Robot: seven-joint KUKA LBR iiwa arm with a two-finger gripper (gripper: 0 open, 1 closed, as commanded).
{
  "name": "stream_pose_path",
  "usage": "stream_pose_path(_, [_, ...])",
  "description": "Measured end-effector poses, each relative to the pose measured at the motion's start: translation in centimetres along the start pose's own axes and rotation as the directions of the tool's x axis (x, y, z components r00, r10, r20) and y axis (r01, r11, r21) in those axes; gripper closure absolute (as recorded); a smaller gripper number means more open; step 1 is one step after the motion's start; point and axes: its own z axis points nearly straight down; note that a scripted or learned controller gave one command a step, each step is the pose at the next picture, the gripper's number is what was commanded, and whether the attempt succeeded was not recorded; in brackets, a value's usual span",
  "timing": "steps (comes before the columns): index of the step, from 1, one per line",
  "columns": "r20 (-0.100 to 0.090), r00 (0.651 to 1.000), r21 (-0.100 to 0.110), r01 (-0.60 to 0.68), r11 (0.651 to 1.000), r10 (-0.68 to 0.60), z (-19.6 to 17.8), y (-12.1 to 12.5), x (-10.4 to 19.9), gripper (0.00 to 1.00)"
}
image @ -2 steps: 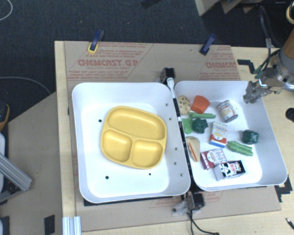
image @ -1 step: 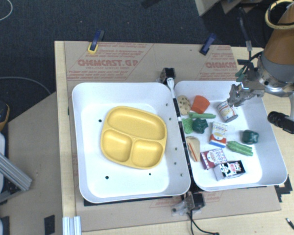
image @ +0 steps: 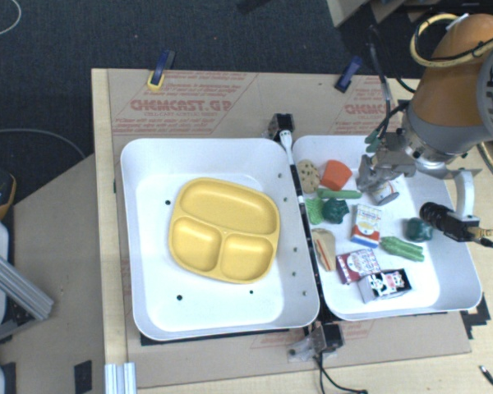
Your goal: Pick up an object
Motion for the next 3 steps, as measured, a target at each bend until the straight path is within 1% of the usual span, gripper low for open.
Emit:
stream_pose_path(1, [0.001, 1.0, 0.0, -0.001, 1.0, 0.001, 0.4, -2.3, 5.2, 1.0])
stream_pose_path(2, [0.001, 1.0, 0.0, 0.0, 1.0, 0.0, -1.2, -5.2, 9.9, 1.0])
stream_pose_path(3, [0.003, 1.0, -0.008, -0.005, 1.0, 0.005, -1.9, -3.8, 8.8, 1.0])
